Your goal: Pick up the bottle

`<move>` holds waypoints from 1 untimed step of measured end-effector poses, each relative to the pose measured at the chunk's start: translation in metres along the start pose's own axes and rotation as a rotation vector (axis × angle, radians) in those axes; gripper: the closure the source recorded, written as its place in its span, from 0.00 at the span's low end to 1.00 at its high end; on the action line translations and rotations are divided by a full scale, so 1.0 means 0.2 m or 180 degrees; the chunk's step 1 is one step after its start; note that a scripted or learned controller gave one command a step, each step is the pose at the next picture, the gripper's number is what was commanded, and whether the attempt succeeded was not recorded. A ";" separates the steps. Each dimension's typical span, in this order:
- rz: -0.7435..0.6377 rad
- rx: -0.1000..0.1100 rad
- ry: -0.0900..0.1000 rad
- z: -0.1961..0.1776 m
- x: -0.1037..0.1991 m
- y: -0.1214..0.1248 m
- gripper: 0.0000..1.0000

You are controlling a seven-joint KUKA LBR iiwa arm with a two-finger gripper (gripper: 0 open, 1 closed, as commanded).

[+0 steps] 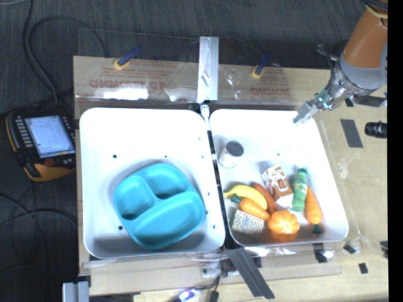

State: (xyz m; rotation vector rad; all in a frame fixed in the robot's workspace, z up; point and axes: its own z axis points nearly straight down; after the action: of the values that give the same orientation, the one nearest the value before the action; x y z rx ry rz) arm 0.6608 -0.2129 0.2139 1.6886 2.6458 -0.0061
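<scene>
The bench [56, 257] fills most of the frame, with two white bins on it side by side. The left bin [101, 137] holds a blue divided plate [158, 203], lying in its lower middle. The right bin [277, 128] carries all the clutter, heaped toward its lower edge: a banana [244, 195], an orange carrot [313, 207], a round orange fruit [284, 224], a small red-and-white carton [276, 181] and a patterned wedge [247, 223] beside the banana. A small white cup with a dark top [230, 153] stands apart near the divider.

The arm [365, 39] comes in at the upper right of the frame, and its gripper [306, 113] hangs over the bin's upper right corner. Whether it is released or clenched I cannot tell from here; nothing is visibly in it.

The bottle [300, 187], green with a white label, lies in the lower right of that bin, wedged between the carton and the carrot, touching or nearly touching both.

By my reckoning nothing is done yet: the bottle sits untouched, well apart from the gripper. The reach, the grasp among crowding neighbours and the lift all remain.
</scene>
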 end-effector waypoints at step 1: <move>-0.0724 -0.0006 -0.0003 -0.02 -0.06 0.02 1.00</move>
State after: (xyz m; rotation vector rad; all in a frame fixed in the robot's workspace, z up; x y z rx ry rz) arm 0.6692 -0.2231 0.2177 1.3768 2.8192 -0.0046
